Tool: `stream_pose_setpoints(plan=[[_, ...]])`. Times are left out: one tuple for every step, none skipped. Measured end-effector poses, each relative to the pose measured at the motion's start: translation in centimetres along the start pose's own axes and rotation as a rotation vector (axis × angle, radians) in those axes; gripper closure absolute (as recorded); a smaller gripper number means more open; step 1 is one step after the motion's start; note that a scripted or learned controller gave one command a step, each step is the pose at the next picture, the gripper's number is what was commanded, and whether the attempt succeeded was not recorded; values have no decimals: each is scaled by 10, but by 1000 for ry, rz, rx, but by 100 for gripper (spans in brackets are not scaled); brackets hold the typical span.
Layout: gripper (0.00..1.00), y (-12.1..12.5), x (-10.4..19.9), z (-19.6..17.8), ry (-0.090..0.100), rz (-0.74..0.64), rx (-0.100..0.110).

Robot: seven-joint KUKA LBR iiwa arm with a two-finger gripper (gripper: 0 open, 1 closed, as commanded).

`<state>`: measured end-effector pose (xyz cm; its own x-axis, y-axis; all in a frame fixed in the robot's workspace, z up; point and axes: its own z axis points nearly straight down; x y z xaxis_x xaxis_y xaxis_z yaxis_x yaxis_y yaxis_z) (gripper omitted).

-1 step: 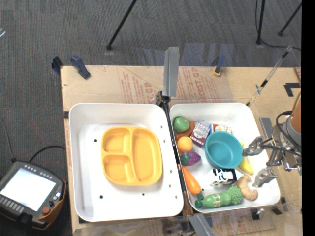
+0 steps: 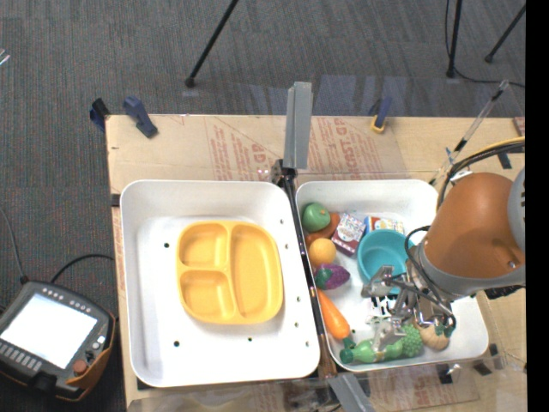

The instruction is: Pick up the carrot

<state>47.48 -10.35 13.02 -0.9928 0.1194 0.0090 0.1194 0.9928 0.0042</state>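
Note:
The carrot [image 2: 333, 315] is orange and lies at a slant near the right bin's left wall, its green top pointing toward the front corner. My gripper [image 2: 400, 309] hangs over the right bin's front half, to the right of the carrot and apart from it. Its metal fingers point down over a cluster of green toys. Nothing shows clearly between them.
The right bin [image 2: 467, 337] also holds a green apple [image 2: 316, 216], an orange fruit [image 2: 322, 251], a purple eggplant [image 2: 333, 275], small boxes [image 2: 350, 232], a teal bowl [image 2: 383, 254] and green vegetables [image 2: 382, 348]. A yellow divided tray [image 2: 230, 271] sits in the left bin [image 2: 146, 316].

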Motion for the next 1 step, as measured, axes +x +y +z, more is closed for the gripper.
stream_pose_setpoints(plan=[[100,-1,-2,-12,-6,-1,3]])
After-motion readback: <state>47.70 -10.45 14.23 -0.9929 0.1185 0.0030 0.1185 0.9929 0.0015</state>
